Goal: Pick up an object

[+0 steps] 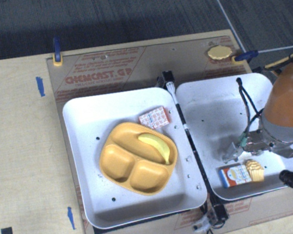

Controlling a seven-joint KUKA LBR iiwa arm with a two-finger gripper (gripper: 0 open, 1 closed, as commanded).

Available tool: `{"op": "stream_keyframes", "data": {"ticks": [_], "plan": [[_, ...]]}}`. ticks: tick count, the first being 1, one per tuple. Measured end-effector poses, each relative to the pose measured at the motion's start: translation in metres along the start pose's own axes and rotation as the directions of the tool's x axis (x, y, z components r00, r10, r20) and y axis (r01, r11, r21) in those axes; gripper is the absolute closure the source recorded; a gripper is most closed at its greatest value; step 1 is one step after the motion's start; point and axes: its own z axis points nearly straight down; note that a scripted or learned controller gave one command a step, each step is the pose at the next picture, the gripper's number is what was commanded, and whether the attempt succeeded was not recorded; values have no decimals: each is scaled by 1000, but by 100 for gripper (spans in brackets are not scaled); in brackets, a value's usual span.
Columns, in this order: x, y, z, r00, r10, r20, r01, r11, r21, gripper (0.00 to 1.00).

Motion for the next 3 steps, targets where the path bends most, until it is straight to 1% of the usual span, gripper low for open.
{"op": "stream_keyframes", "data": {"ticks": [1, 2, 3], "plan": [[30, 55, 9, 1000, -3, -3, 3, 1000, 10, 100], [28, 128, 21, 1000, -3, -1, 3, 1000, 7, 100], [121, 85, -64, 1000, -1, -2, 1, 1000, 13, 100]]}}
